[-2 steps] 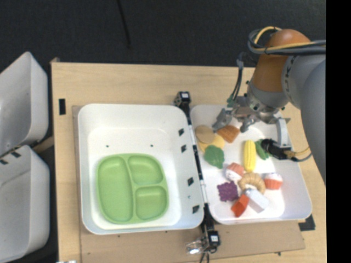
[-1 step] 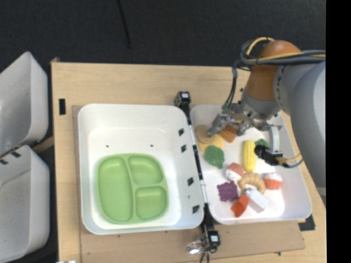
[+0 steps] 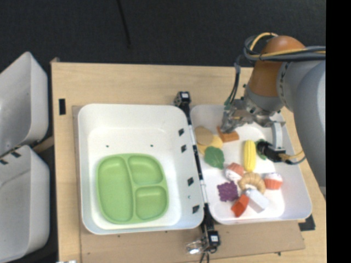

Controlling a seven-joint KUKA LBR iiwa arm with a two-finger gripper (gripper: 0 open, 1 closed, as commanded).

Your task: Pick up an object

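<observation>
The right white bin [image 3: 293,201] holds several toy foods. An orange block [image 3: 229,137] lies at its back, next to a tan round piece [image 3: 204,134] and a small yellow piece [image 3: 217,142]. Nearer the front are a green leafy piece [image 3: 214,158], a yellow corn cob [image 3: 249,155], a purple grape bunch [image 3: 227,190], a tan pastry [image 3: 252,181] and a red piece [image 3: 239,205]. My gripper [image 3: 230,122] hangs low over the bin's back part, just above the orange block. Nothing shows as held in it.
The left white bin [image 3: 131,116] holds a green divided plate [image 3: 131,188] in its front half. A black clip [image 3: 182,98] sits where the two bins meet at the back. The grey arm and orange band [image 3: 274,64] cover the bench's right rear.
</observation>
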